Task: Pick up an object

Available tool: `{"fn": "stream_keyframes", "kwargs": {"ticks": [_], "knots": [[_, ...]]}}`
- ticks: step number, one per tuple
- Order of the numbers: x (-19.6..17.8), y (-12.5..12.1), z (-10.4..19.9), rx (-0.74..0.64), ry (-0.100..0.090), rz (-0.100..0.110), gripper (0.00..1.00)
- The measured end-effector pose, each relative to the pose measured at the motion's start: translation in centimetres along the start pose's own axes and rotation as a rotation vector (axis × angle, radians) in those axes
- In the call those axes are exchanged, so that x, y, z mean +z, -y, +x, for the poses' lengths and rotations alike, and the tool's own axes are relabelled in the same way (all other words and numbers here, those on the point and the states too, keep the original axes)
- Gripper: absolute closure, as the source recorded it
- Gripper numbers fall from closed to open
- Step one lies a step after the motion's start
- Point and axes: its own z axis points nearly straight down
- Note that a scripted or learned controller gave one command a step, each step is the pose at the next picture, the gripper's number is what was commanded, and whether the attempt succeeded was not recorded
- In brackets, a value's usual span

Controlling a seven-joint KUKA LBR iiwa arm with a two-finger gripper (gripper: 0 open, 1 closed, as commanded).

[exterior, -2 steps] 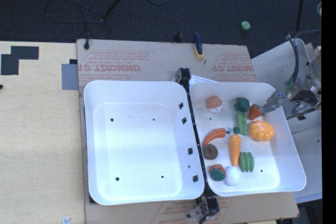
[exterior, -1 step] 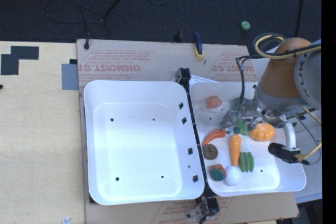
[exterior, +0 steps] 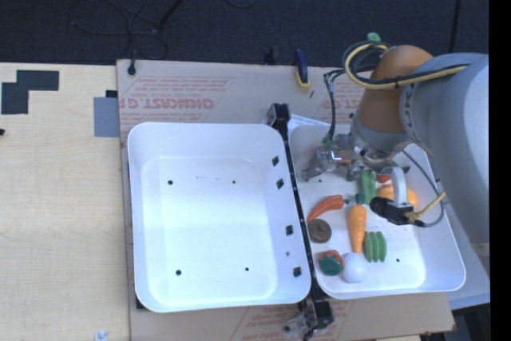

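My arm [exterior: 447, 116] reaches in from the right — wrist bent down. I can't make out the gripper [exterior: 369, 172] clearly.

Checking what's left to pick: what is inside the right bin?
In the right bin lie a carrot, a red pepper, a green ridged piece, a brown disc, a white ball and a red-green piece. The arm covers the bin's far part.

The wrist hides the gripper [exterior: 375, 172] — and part of the right bin [exterior: 447, 267].

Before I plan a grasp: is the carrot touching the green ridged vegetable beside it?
Cannot tell. In the camera view the carrot and the green ridged vegetable lie edge to edge, with no plain gap or contact.
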Motion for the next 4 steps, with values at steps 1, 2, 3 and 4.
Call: {"fn": "stream_keyframes", "kwargs": {"ticks": [1, 2, 3, 4], "knots": [[-1.2, 0.2, -0.2, 0.004, 0.000, 0.004, 1.00], [-0.2, -0.7, 0.3, 0.004, 0.000, 0.009, 1.00], [-0.2, 0.5, 1.3, 0.004, 0.001, 0.005, 1.00], [-0.2, 4.3, 0.3, 0.006, 0.001, 0.006, 1.00]]}}
